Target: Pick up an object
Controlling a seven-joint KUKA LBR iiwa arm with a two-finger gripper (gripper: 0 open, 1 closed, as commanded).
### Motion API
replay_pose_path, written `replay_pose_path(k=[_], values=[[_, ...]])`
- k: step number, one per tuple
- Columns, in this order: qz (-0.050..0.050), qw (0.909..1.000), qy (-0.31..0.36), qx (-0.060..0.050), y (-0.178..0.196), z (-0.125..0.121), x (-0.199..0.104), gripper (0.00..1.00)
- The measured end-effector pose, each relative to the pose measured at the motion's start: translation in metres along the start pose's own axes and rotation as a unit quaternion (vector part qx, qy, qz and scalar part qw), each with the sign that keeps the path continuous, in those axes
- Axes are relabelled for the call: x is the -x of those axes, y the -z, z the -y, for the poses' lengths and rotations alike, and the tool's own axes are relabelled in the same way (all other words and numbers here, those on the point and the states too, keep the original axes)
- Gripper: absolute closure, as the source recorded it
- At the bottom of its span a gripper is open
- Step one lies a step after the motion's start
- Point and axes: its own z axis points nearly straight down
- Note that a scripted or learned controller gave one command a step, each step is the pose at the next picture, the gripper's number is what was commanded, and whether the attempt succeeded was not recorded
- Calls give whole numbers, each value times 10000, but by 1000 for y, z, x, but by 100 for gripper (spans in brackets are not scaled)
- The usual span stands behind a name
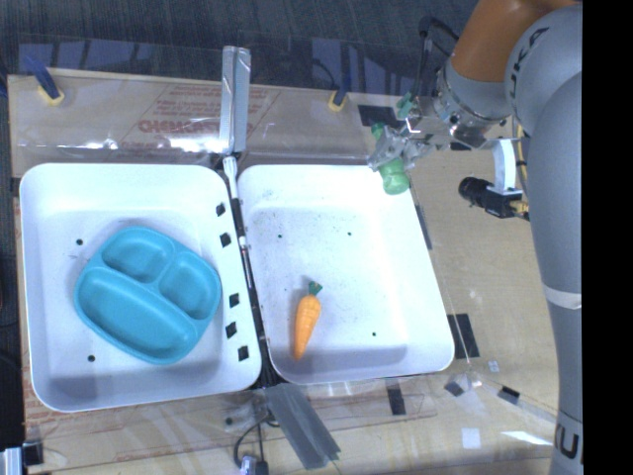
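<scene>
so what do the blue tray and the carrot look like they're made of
Blue tray: looks like moulded plastic, smooth with a soft sheen, one even colour, rounded compartments. Carrot: probably a toy in plastic or rubber, flat uniform orange with a green top; too small to be sure.

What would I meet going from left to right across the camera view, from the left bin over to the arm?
Left bin → blue divided plate → right bin → toy carrot → green object at the end effector → grey arm.
</scene>
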Motion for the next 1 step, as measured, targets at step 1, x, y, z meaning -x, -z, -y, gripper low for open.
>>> replay_pose_path(k=[1], values=[[-1, 10000, 6, 4, 1, 0, -1, 0]])
